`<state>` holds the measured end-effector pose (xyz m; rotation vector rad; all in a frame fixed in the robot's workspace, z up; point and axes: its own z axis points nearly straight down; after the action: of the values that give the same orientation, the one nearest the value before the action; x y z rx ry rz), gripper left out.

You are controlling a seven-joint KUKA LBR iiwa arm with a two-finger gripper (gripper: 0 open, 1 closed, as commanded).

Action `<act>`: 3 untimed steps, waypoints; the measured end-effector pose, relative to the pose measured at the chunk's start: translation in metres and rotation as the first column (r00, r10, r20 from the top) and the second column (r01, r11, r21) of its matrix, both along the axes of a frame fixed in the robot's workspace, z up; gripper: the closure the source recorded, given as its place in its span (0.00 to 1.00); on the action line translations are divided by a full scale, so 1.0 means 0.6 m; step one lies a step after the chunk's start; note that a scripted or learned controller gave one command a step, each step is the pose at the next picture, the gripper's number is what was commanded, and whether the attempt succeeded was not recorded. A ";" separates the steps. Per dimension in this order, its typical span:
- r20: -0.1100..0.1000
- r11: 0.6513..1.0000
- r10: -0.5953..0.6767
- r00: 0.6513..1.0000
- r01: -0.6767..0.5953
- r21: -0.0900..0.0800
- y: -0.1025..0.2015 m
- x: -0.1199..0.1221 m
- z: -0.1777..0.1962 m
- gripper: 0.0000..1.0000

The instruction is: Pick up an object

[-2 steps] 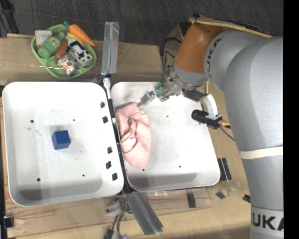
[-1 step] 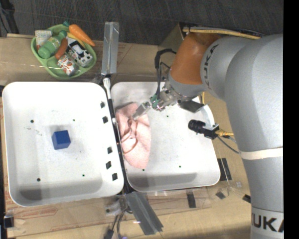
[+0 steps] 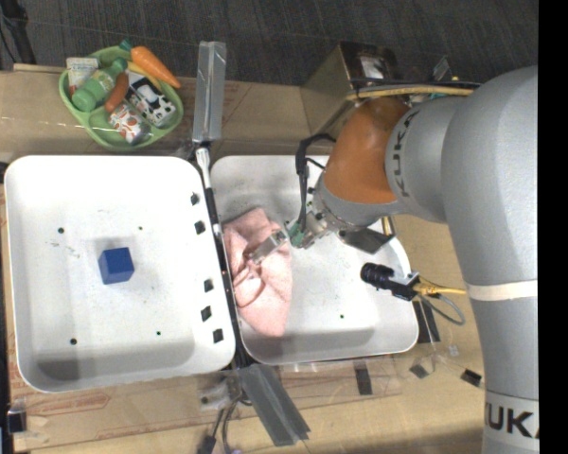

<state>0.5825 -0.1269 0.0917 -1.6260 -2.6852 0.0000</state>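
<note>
From the camera above, we see our hand low in the right bin, fingers touching the pink cloth along that bin's left wall; we cannot tell how far they are open. A blue cube sits in the left bin.

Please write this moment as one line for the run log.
arm: reaching into right bin | gripper: on pink cloth, grasp unclear | blue cube: in left bin, untouched | status: pick not confirmed
</note>
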 end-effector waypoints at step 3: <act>-0.002 0.966 -0.260 0.966 0.260 -0.002 0.047 0.007 0.000 0.00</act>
<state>0.5868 -0.0990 0.0917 -1.9634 -2.4482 0.0036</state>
